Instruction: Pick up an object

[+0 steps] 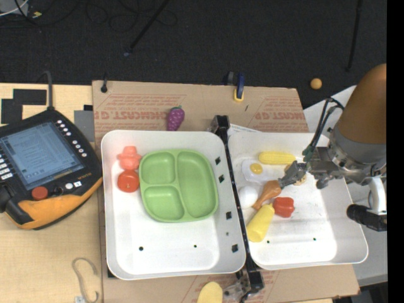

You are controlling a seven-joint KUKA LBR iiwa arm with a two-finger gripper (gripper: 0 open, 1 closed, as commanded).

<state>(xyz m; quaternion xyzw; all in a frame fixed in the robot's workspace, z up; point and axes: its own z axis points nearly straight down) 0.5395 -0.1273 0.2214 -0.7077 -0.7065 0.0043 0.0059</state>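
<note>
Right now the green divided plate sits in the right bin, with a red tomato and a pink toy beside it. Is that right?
Not quite. The camera view shows the green divided plate in the left bin, not the right one. The rest holds: the red tomato and the pink toy lie beside it.

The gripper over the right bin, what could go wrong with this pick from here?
The gripper hangs above a tight cluster: the orange drumstick touches the red pepper and the yellow bottle, so closing might nudge or catch a neighbour. The drumstick's thin end could slip out.
</note>
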